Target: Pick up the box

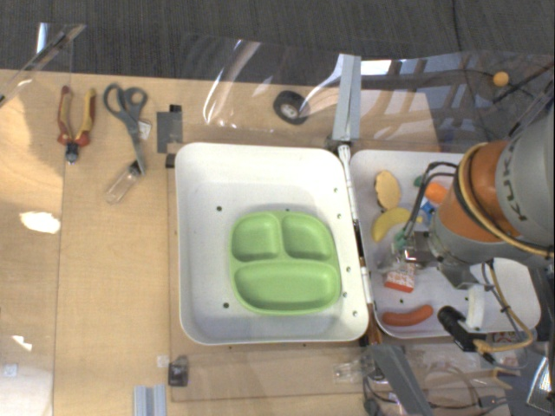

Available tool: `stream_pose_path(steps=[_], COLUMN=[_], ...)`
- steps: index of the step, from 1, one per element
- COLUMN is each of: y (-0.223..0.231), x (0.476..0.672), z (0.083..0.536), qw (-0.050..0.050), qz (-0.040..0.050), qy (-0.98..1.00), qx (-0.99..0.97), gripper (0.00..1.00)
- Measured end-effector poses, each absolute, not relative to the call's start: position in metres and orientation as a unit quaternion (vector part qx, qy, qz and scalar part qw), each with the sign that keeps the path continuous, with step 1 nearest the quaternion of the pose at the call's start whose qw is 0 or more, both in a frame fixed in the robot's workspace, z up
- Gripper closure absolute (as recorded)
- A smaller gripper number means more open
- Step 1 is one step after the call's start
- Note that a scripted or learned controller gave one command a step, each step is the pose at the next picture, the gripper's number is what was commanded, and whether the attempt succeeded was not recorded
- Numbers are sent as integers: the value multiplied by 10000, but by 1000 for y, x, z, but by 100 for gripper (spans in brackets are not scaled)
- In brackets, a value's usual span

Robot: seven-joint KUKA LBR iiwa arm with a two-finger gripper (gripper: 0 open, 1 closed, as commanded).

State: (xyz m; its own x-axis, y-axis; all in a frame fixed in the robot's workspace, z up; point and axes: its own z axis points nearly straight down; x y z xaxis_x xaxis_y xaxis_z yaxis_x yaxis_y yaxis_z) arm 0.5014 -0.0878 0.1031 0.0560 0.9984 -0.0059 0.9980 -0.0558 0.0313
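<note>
Hand: hand (pixel 408 251) low in the right bin (pixel 512 271), near its left wall; its opening cannot be told, and no object is seen between its parts.
Box: small white-and-red box (pixel 400 279) on the right bin's floor, close to the left wall, just below the hand; contact between the two cannot be told.
Handling (judged): likely a light carton, stiff along its edges but crushable on its broad faces, with a printed surface that may slip; a moderate squeeze suits it.
Hold (judged): across the shorter pair of sides, near the middle, so it does not tip.
Right bin, count: one box; two yellow pieces (pixel 388 189), at the upper left corner and mid-left; one red sausage-shaped item (pixel 407 316) along the bottom edge; one orange item (pixel 436 192), partly hidden by the arm.
Left bin, count: one green divided plate (pixel 284 263), central in the left bin (pixel 199 232).
Tabletop, count: one pair of scissors (pixel 128 111); one pair of pliers (pixel 73 121); one tape roll (pixel 290 106).
</note>
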Motion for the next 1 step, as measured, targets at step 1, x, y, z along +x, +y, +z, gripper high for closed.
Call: stream_pose_path(steps=[1], y=[-30], x=[537], z=[185], qw=[15], qz=[17], qy=[6006], qx=[7995], gripper=[100])
